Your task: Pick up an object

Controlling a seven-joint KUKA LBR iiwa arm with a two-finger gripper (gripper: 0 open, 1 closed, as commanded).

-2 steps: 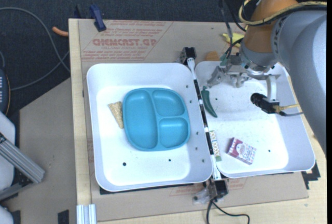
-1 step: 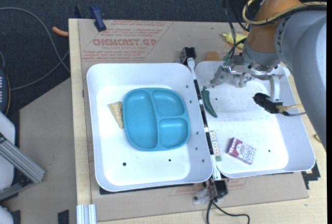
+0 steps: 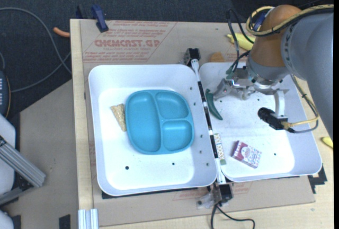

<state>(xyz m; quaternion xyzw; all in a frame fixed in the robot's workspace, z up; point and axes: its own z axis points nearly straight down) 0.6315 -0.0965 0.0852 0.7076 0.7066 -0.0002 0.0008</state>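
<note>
Camera view puts you above the bench (image 3: pixel 79 116), looking down at a slant on two shallow white bins set side by side. Starting at your left, the left bin (image 3: pixel 106 169) holds a blue divided plate (image 3: pixel 159 120) with three compartments, lying flat near the middle of the bin. Touching the plate's left edge you will see a small tan wedge (image 3: pixel 118 113), partly tucked under it. The bench board behind this bin carries red printed lettering, and a blue clip (image 3: pixel 99 17) sits at its far edge.

Moving right, past the seam where the two bins meet, the right bin (image 3: pixel 302 161) begins. Just inside its left wall lies a dark green curved piece (image 3: pixel 213 106), long and thin, running roughly along the seam. Nearer to you, at the front of this bin, a small red and white packet (image 3: pixel 247 153) lies flat, well apart from the green piece.

Further right, the arm comes in over the bin's far half, grey with its orange band (image 3: pixel 271 37) above the wrist. The gripper (image 3: pixel 246 87) hangs low over the back of the right bin, close to the upper end of the green piece. You cannot tell how it is set from here, and nothing is seen held in it. A black part (image 3: pixel 270 118) juts out below the wrist, over the bin floor.
</note>
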